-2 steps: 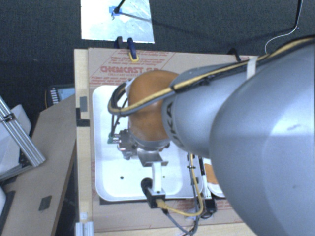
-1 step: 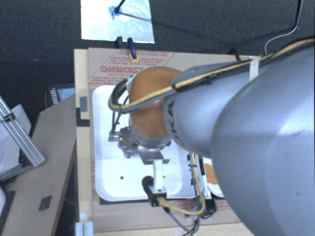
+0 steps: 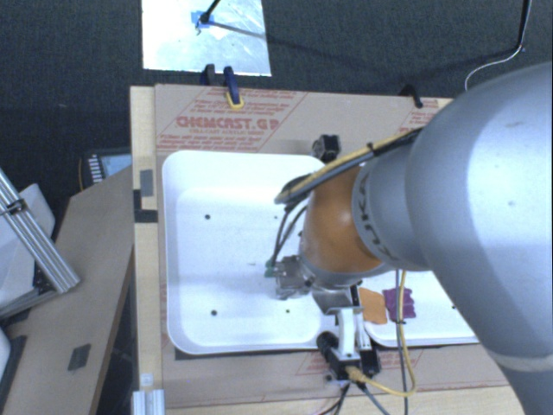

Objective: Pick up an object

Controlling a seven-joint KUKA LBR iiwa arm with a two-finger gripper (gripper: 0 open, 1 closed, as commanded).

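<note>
My gripper [image 3: 288, 281] hangs low over the right front part of the left white bin [image 3: 199, 232], under the orange band of the wrist [image 3: 333, 232]. An orange flat object [image 3: 373, 306] and a purple object [image 3: 400, 303] lie side by side in the right bin [image 3: 441, 328], just to the right of the gripper. The grey arm covers most of the right bin. I see nothing between the gripper and the bin floor.
A cardboard sheet [image 3: 233, 121] lies under both bins, with a yellow and blue clamp [image 3: 232, 89] at its far edge. A wooden side bench [image 3: 86, 266] and metal rails [image 3: 30, 240] stand to the left.
</note>
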